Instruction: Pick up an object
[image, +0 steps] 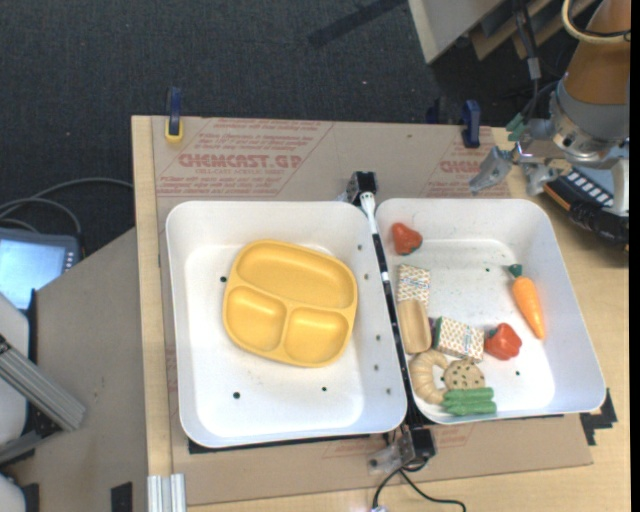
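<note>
Dark grey carpet (90, 60) covers the floor around the counter (600, 300), whose pale wood top shows at the right. A brown protective sheet (260, 160) printed with red lettering lies across it, pinned at its far edge by two blue clamps (175, 105), one near each corner. A grey cable (70, 190) curls over the carpet on the left, beside a glowing bluish screen (30, 275). Below that sits a ribbed aluminium rail (35, 385), set at a slant. At the top, a pale piece of furniture (450, 25) stands on the carpet. Light is even and soft, with faint shadows.
</note>
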